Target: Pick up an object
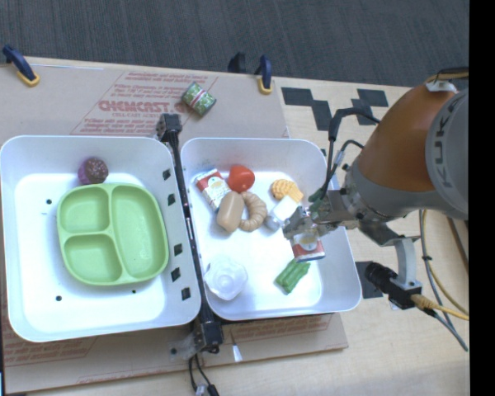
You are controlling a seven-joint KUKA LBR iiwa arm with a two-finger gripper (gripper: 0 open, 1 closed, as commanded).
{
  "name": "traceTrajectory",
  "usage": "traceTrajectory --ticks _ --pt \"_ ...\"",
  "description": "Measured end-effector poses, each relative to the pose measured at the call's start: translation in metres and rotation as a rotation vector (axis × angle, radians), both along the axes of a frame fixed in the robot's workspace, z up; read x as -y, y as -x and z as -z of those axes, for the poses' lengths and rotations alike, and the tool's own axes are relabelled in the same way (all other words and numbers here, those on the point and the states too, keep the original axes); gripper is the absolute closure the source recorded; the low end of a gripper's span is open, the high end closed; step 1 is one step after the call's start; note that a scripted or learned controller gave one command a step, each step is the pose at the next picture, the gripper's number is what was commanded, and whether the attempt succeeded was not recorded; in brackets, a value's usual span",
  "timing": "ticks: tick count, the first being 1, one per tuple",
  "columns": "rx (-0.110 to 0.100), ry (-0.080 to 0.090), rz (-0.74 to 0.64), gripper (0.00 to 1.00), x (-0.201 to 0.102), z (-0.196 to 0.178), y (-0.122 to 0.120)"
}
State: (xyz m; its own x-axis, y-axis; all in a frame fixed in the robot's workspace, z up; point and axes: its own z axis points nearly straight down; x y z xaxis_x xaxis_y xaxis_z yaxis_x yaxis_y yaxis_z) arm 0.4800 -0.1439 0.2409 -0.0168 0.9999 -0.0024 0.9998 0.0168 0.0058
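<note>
Red-and-white flat packet (308, 252) lies directly beneath the metal two-finger gripper (301, 230) near the right bin's (334, 299) right wall; whether it grips anything, I cannot tell.

We see a pale green divided plate (113, 233) in the white left bin (16, 304). In the right bin (342, 291), a red tomato (241, 177), a yellow corn piece (285, 190) and a green packet (292, 275).

We see a red tomato (241, 177), a tan bread roll (229, 211), a curled croissant (253, 212), a yellow corn piece (285, 190), a green packet (292, 275), a clear cup (225, 279), all lying in the right bin (260, 148).
</note>
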Motion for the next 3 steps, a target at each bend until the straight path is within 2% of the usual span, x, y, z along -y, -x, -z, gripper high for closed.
traceTrajectory --ticks 2,3 --pt "0.005 0.002 -0.011 1.0 0.0 -0.02 -0.002" --pt "-0.002 0.0 0.01 1.0 -0.036 -0.028 0.002"
